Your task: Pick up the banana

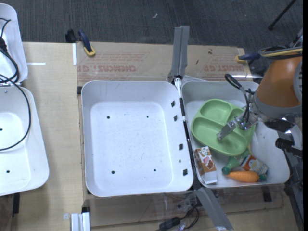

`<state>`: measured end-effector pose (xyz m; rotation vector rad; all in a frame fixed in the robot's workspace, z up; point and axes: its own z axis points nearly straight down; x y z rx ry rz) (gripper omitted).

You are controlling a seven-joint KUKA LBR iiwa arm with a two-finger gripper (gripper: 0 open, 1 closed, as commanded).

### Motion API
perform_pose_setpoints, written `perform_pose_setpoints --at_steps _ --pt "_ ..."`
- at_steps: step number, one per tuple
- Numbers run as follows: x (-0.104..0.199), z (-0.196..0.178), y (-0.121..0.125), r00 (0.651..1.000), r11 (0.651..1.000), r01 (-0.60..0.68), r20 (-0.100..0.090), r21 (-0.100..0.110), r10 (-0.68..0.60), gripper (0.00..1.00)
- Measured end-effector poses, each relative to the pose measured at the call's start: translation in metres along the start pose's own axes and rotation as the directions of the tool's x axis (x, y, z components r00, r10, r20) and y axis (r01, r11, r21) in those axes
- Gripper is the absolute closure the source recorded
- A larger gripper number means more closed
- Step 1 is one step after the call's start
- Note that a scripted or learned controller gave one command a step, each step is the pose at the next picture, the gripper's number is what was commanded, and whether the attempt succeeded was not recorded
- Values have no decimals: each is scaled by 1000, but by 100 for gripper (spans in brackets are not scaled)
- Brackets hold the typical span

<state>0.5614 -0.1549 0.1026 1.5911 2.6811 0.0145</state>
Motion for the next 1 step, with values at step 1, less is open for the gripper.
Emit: perform_pose_setpoints --at_steps 1 --pt "45 -3 -51 995 995 103 14 -12 -103 0"
